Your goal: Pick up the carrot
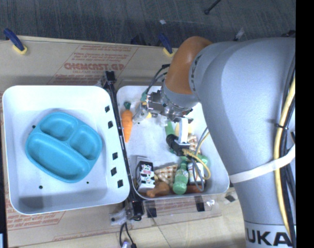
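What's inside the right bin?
In the right bin: carrot along its left wall, green bottle, and a toy pile along the near edge. The arm covers its right side.

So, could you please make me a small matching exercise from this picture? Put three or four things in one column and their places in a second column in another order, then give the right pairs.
Things:
1. blue divided plate
2. carrot
3. green bottle
4. gripper

Places:
A. near corner of the right bin, among other toys
B. over the middle of the right bin
C. in the left bin
D. against the left wall of the right bin, towards its far end

Pairs: 1-C, 2-D, 3-A, 4-B
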Tool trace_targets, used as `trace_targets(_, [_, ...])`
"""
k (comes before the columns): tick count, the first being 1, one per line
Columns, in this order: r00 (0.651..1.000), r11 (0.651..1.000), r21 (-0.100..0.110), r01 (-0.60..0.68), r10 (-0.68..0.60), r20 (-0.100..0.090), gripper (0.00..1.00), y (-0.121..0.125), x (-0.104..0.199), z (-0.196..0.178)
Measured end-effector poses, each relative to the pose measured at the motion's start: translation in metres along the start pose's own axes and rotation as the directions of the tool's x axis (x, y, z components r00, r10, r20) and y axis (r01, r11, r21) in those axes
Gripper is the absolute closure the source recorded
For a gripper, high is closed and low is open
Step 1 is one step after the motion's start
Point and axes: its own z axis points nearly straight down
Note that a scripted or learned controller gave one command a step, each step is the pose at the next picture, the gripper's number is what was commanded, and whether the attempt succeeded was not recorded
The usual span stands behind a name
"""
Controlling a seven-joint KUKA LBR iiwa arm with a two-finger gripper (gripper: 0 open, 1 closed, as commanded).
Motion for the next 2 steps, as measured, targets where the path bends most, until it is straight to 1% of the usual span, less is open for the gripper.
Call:
trace_targets(1, [0.969,0.969,0.001,-0.248,0.248,-0.008,0.00,0.031,0.011,0.001])
trace_targets(2, [0.971,0.971,0.006,-0.238,0.238,-0.010,1.00,0.031,0.013,-0.010])
